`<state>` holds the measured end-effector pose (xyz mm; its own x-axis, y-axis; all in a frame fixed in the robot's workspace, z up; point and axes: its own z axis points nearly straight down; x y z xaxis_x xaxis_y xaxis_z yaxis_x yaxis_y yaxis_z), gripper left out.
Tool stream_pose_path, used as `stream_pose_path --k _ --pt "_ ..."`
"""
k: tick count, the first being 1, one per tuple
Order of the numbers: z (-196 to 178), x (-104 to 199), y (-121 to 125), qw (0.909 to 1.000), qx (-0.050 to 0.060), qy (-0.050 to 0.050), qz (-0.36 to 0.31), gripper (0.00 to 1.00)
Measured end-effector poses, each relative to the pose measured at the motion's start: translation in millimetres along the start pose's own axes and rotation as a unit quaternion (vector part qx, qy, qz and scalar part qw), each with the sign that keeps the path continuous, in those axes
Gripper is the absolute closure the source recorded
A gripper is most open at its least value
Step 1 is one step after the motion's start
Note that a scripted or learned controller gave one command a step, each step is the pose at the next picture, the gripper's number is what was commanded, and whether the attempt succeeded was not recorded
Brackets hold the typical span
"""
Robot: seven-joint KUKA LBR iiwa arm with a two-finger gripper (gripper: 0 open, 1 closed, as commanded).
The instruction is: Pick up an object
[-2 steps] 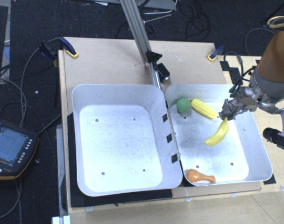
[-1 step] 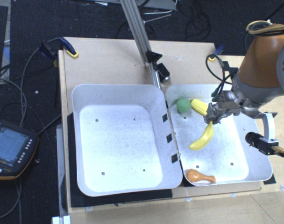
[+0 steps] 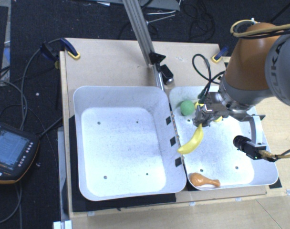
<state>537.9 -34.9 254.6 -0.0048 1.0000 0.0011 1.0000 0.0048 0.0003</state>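
fig.: gripper (image 3: 202,119) hanging over right bin (image 3: 259,178), touching banana (image 3: 192,142) top end; finger state: cannot tell. risk: curved banana pivoting w/ off-centre grip, slipping toward green ball (image 3: 187,108).

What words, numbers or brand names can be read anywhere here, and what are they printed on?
"UK": pale letters, cut off by the picture's edge, on the grey robot arm.
Screen of the grey handheld control pad: lit, but its text is too small and blurred to read.
No lettering is visible on the two shallow white plastic bins, yellow banana or green ball.
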Motion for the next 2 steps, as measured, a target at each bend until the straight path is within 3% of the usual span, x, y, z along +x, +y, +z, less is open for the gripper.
stream_pose_path --k 2 --pt "13.7 101.8 8.1 1.0 0.001 0.0 0.001 1.0"
